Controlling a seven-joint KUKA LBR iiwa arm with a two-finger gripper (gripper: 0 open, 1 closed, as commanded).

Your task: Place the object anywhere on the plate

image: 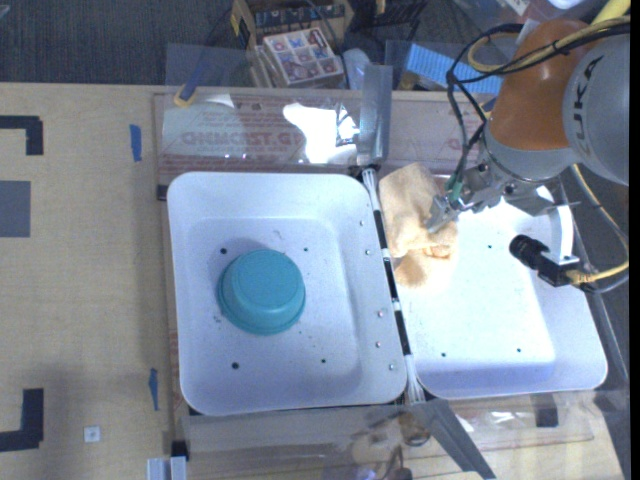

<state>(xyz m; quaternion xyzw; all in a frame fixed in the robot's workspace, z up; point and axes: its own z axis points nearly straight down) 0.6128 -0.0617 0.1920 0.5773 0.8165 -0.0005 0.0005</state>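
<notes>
Camera view: the gripper (441, 211) sits low over the right bin (500, 353) near its far left corner, its fingers pinched into a soft, crumpled yellowish cloth (412, 218) that lies bunched against that bin's left wall. The round, smooth teal plate (262, 289) rests well apart from it, slightly left of the middle of the left bin (200, 208). Both bins are shallow, glossy white with rounded corners, and the right bin's floor toward its near and right edges is bare.
</notes>
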